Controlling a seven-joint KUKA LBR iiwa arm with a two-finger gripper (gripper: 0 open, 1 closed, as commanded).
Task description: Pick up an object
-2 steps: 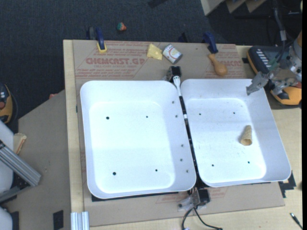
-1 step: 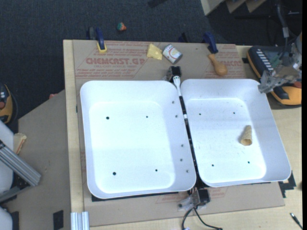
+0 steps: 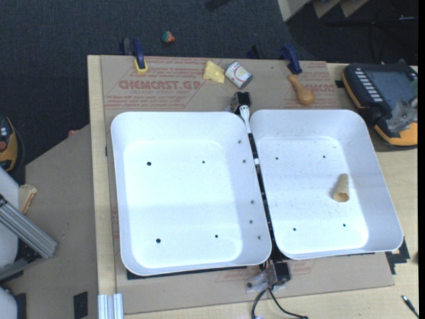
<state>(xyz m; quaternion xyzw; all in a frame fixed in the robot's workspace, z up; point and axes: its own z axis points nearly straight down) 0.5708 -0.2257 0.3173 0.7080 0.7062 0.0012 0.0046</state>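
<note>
step: pre-approach, nothing grasped | target: tan cone-shaped object (image 3: 341, 187) lying in right bin (image 3: 378, 178), right of centre, apart from the walls | pincer: state cannot be told | next: reach in from right, descend over cone, close across its narrow width

Arm-side hardware in frame: pendant (image 3: 382, 88) at right-hand far corner of table (image 3: 99, 178). Dark grey slab casing, rounded corners. Row of pale keys along its near-left edge. Yellow-orange shell showing beneath, at lower right. Grey metal fitting on its right side, detail too small to tell. Markings not legible.
</note>
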